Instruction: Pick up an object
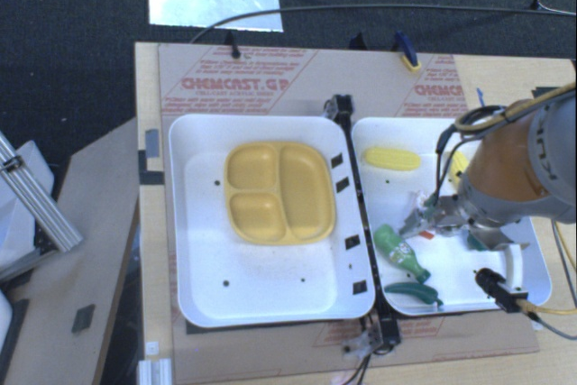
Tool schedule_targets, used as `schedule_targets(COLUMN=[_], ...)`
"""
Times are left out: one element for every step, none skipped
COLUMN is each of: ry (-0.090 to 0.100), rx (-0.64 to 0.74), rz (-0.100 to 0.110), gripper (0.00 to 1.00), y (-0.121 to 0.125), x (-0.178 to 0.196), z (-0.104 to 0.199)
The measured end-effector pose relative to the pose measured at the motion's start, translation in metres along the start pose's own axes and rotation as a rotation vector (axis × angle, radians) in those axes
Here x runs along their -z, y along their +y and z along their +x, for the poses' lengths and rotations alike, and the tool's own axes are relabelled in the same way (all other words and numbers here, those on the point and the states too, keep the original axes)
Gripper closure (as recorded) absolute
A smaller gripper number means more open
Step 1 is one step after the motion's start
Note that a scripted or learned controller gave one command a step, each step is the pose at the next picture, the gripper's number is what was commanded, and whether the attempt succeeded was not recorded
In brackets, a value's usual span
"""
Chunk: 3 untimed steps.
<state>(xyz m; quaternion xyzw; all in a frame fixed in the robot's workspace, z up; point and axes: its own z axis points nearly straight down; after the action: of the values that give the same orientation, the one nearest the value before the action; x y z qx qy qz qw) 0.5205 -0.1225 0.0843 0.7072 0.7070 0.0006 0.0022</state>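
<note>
Camera view — the arm [518, 162] is down over the right bin [539, 284], its gripper [425, 219] low beside the green bottle [401, 253], just above it. Whether it's open or holding anything, I cannot tell. The yellow divided plate [278, 192] sits in the left bin [194, 221] — a yellow corn cob [391, 159] lies near the right bin's far wall.

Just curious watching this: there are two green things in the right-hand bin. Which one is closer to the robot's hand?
The green bottle, lying tilted beside the divider, sits just left of the hand. The darker green tool lies farther off, by the bin's near edge.
</note>
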Motion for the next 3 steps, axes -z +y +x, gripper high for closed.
schedule_targets(ry=[0.003,0.001,0.001], rx=[0.002,0.004,0.006], rz=[-0.001,-0.003,-0.004], gripper=[1.0,1.0,1.0], y=[0.001,0.005,0.005], x=[0.012,0.076,0.138], z=[0.001,-0.002,0.004])
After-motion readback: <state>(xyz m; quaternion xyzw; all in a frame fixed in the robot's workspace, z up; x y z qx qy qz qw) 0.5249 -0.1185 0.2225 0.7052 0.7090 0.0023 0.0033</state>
